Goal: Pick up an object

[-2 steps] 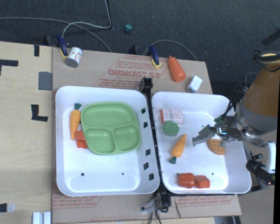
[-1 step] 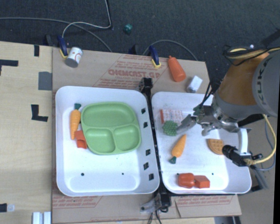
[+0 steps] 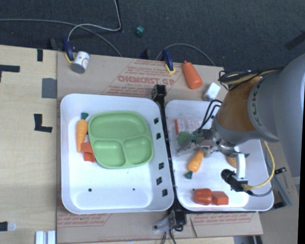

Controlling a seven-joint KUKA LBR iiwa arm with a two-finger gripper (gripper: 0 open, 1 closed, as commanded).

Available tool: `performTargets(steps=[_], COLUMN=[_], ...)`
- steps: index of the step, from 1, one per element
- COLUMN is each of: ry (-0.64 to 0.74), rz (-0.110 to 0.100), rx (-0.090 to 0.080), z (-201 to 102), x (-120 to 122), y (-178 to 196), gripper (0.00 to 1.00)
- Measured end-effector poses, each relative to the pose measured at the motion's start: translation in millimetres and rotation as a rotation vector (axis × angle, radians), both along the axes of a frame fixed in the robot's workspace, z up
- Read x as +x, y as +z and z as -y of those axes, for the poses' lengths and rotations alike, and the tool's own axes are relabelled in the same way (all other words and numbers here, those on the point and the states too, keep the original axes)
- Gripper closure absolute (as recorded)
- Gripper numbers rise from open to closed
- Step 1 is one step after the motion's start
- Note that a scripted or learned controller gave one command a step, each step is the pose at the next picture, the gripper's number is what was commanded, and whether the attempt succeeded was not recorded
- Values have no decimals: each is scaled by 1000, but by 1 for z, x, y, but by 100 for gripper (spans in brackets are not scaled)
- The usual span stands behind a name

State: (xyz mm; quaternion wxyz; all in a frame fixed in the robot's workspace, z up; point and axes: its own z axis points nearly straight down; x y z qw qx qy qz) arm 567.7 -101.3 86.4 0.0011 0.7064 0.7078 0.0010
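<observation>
Cardboard lined the bench under two shallow white bins (image 3: pixel 67 191). Over the right bin the two-finger gripper (image 3: pixel 205 142) hovered just above a small orange toy carrot (image 3: pixel 195 161) — fingers' state unreadable. A good pick likely meant centring on the carrot's body — not its tip.

— Where is the robot arm (image 3: pixel 276 100)?

— It comes in from the right side of the picture. It is big and grey, with an orange band (image 3: pixel 235 105) near the wrist.

— Which way does it bend?

— It leans in from the upper right, and the wrist points down and to the left, toward the middle of the picture.

— And the gripper (image 3: pixel 198 142)?

— It sits at the end of the wrist, just right of the middle — low down and small. Black and yellow wires run along the wrist and loop under it.
</observation>
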Motion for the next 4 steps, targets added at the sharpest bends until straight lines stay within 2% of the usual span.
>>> performTargets(steps=[1,3,4], ry=[-1,-1,-1], rz=[4,5,4], rx=[-2,-2,-3], z=[-3,-5,-5], x=[-21,-27,-27], y=[0,0,10], gripper=[0,0,100])
